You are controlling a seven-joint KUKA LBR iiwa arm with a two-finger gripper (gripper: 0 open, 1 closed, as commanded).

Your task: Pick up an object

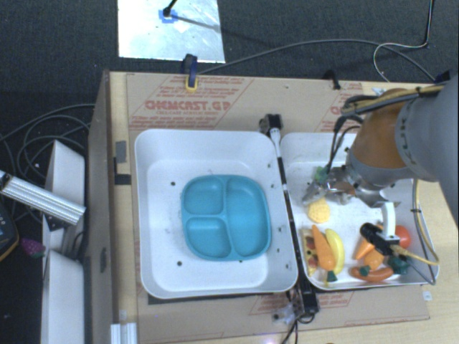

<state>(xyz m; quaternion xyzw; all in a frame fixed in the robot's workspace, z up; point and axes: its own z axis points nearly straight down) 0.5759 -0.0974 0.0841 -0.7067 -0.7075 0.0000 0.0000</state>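
1. My metal two-finger claw point(320, 190) hangs over the right white bin point(301, 149); I cannot tell its state.
2. A round yellow lemon-like toy point(319, 211) lies just below it.

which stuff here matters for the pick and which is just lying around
Belongs to the job:
gripper, low in the right bin
yellow round toy just below it
banana
carrot
other toys at the bin's near end

Just lying about:
blue divided plate in the left bin
cables
foil sheet
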